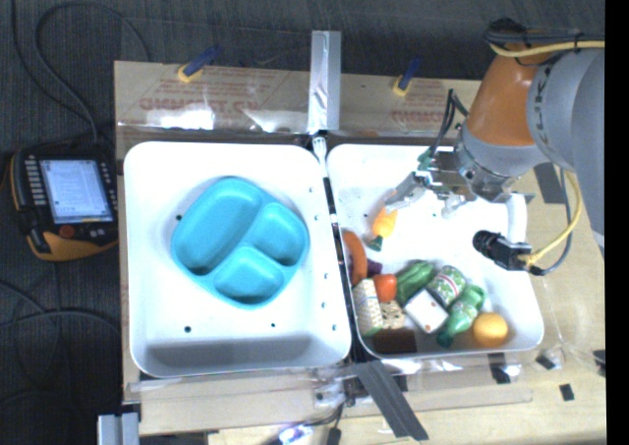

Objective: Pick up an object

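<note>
My gripper (423, 201) hangs over the back half of the right bin (511, 281), its fingers spread open with nothing between them. The left finger (397, 195) ends just above a small yellow and orange toy (383, 225) that lies alone on the bin floor. A pile of toy food fills the bin's front: an orange-red sausage shape (354, 254), a corn cob (367, 305), a red tomato (385, 287), a green pepper (415, 276), a labelled can (448, 286), a white box (425, 313) and an orange fruit (489, 327).
The left bin (147, 325) holds a blue divided dish (241, 239). A raised divider (332, 237) runs between the bins. A black part on a yellow cable (496, 249) hangs off the arm over the right bin. A teach pendant (64, 199) lies left of the bench.
</note>
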